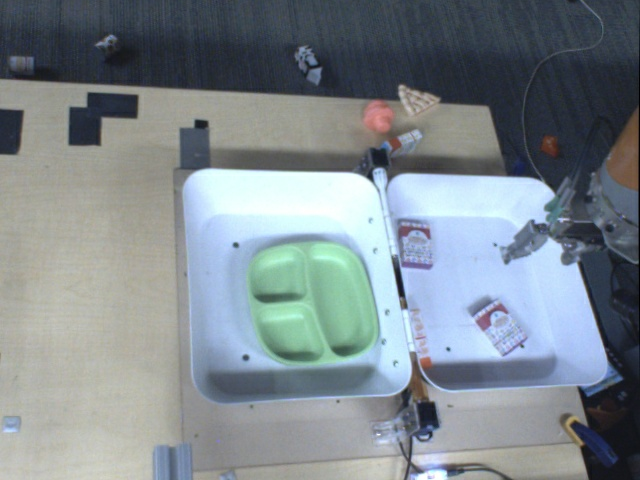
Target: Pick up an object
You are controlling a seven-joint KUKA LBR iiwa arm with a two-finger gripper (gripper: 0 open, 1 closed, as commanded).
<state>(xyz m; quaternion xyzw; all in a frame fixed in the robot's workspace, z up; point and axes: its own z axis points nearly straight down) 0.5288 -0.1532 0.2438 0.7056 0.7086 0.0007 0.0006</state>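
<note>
1. From the camera view above the table (90, 268), we see the gripper (545, 240) over the right bin (470, 193), close to that bin's right rim and in its upper half. Its fingers (520, 245) stand apart, one reaching left into the bin, and nothing lies between them.

2. Left of the fingers, near the rim that the two bins share, lies a small red-and-white packet (415, 244). It is well apart from the fingers, with bare white floor between.

3. Below and slightly left of the fingers lies a second red-and-white packet (499, 326), tilted, resting on the bin floor, apart from the walls. It is near the fingers but not touching them.

4. The floor of the right bin directly under the fingers and towards its lower right corner is open.

5. Far left of the fingers, the left bin (215, 208) holds a green divided tray (312, 301), which takes up most of its floor, leaving a white margin along each wall.

6. Above and left of the fingers, beyond the bins' top rims, a pink ball (378, 116) and a small tube (404, 143) lie on the table near its far edge.
</note>
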